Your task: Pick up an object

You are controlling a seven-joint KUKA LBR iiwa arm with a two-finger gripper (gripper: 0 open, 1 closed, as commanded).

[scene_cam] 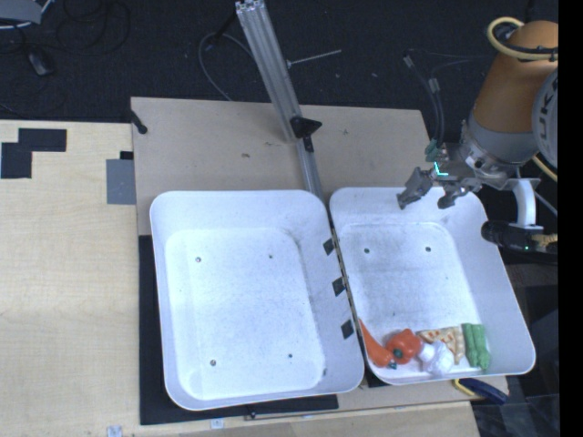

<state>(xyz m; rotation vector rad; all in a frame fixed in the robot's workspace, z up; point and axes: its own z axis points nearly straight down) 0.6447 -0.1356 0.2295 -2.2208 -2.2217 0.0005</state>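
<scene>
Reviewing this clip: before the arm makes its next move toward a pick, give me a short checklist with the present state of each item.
1. Tool free of any object: ok, fingers spread, nothing between them.
2. Targets present: ok, orange plastic piece, green ridged piece and a white lump lie clustered at the right white bin's near edge.
3. Tool above targets: not ok, it sits over the far rim.
4. Objects separated for a grasp: not ok, they crowd together.
5. Grasp height: cannot tell.

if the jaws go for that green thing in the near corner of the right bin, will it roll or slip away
The green object looks elongated and bumpy, so it probably would not roll far. It sits crowded against the bin wall and a white item, so a push would likely wedge it rather than free it. It looks small and probably light. The gripper hangs over the far edge.
</scene>
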